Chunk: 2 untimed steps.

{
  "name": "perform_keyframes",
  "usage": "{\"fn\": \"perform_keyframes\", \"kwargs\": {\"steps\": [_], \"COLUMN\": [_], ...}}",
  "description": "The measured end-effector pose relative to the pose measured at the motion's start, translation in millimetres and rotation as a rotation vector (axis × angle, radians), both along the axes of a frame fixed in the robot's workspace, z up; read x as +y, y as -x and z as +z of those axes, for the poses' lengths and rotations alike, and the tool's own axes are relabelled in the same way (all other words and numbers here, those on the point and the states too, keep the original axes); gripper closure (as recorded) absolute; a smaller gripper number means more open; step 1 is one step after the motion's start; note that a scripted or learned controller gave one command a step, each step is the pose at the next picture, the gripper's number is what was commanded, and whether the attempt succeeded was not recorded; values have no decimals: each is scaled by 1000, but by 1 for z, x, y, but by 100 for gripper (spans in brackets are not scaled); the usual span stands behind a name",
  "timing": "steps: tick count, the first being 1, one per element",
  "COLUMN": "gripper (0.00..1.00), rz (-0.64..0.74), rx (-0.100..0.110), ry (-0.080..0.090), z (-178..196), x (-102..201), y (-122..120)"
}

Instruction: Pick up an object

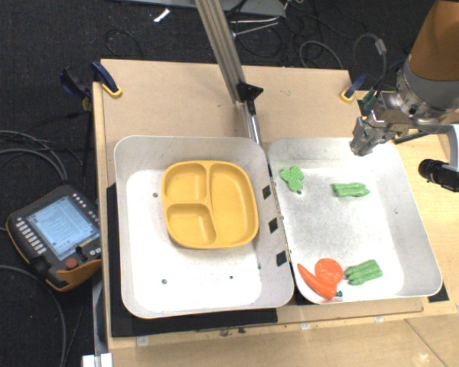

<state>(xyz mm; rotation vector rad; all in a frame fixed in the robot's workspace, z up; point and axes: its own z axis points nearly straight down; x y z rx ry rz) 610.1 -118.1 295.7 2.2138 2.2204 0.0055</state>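
Observation:
In the right bin lie several small toys: a green piece near its left wall, a green piece in the upper middle, a green piece near the front, and an orange-red toy at the front left corner. My gripper hangs over the bin's far right edge, up and to the right of the upper-middle green piece and apart from every toy. Nothing shows between its tips.
The left bin bears a yellow three-compartment plate. A metal pole slants down to the wall between the bins. A teach pendant lies on the floor to the left, among cables.

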Motion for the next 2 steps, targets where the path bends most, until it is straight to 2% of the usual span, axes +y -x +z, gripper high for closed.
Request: {"fn": "perform_keyframes", "kwargs": {"steps": [1,2], "gripper": [100,100], "rz": [4,5], "rx": [7,10], "ry": [-3,-4], "z": [-13,-33], "x": [49,105], "y": [-9,-3]}}
